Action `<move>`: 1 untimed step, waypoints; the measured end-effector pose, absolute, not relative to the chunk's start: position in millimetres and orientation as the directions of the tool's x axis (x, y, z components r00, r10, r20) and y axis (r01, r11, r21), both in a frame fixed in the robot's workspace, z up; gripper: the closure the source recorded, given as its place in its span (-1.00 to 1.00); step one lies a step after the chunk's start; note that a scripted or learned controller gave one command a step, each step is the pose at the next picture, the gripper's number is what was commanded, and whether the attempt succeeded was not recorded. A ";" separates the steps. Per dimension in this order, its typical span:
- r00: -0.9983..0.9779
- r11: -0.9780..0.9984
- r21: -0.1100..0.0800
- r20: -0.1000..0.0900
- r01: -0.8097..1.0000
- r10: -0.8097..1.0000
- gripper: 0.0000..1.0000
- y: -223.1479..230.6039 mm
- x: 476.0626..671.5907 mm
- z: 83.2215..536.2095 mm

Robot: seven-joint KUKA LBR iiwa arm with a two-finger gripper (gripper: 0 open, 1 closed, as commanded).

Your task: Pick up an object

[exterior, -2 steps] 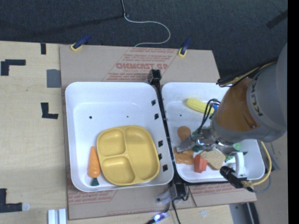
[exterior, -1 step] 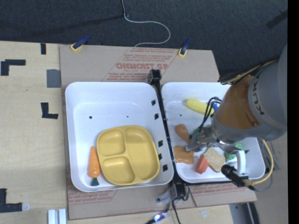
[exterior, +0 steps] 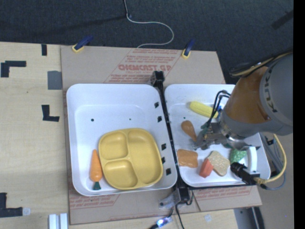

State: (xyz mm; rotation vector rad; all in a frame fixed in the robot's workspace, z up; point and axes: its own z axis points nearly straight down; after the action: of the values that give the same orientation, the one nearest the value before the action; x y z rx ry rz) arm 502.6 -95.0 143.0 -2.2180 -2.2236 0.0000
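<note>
Two white bins sit side by side on the bench, and you're looking down on both from the one fixed camera. Left bin holds a yellow divided plate with three compartments, set toward the near right corner, and a toy carrot lying just beside the plate's left edge, green tip pointing toward you. Right bin is where your arm is working; it comes in from the right, grey body with the orange band above the wrist, reaching down over the middle of that bin. The gripper hangs low among the toys, its dark fingers just right of a brown drumstick-shaped piece; you can't tell how far apart the fingers are or whether anything sits between them, since the wrist and cabling cover that spot. A yellow corn cob lies toward the far side of the right bin, partly behind the cable. Near the front edge you've got an orange-brown bread-like piece, a red wedge touching a tan cracker-like slice, and a green item half hidden under the wrist. Both bins rest on a cardboard sheet with red lettering.
</note>
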 end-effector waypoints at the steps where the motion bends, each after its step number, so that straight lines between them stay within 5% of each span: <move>1: -0.002 0.002 0.002 0.000 1.000 1.000 1.00 -93.1 506.0 204.6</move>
State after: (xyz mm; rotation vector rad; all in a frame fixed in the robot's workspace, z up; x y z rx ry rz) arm 506.0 -93.1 204.6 -2.2204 -2.2251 -0.0020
